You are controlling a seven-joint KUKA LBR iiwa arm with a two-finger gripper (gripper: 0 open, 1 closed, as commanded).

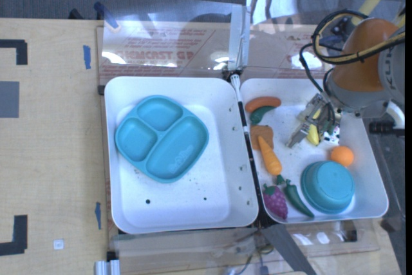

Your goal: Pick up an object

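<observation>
- Two-finger metal gripper (pixel 311 127) down in the right-hand shallow white bin (pixel 376 167), fingers spread, a small yellow plastic piece (pixel 313 134) between them beside a black-and-white toy (pixel 331 135).
- Judged mid-grasp: closing on the yellow piece, then lifting straight up, called for next.
- Nearby: orange ball (pixel 341 156), teal bowl (pixel 328 186), orange carrot (pixel 269 154).
- Teal divided plate (pixel 161 138) alone in the left bin (pixel 129 209).
- Red lettering on clear sheet (pixel 161 48) behind, too faint to read.
</observation>
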